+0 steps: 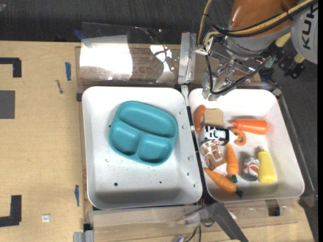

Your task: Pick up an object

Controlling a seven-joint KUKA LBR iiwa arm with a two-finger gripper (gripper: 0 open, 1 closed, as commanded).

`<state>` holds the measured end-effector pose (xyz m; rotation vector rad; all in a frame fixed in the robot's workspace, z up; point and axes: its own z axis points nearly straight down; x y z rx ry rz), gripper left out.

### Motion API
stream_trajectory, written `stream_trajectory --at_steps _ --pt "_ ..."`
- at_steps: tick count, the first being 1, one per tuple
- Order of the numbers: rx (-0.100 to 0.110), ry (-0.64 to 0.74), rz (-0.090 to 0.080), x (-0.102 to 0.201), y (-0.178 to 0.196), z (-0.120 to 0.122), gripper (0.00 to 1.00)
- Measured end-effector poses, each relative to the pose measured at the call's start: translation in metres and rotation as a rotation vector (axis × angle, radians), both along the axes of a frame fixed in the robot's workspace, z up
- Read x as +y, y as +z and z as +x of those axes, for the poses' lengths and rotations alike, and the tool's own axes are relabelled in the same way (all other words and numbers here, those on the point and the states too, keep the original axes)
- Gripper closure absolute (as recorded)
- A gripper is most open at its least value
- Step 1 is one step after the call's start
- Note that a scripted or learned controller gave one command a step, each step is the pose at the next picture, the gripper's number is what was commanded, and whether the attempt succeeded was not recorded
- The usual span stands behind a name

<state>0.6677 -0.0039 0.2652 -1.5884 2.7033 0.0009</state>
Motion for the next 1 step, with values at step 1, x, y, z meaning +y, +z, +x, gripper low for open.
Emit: stream_trajectory --at_steps 1 --pt "0.0 0.183 -0.002 -0.0151 0.0083 -0.0776 1.0"
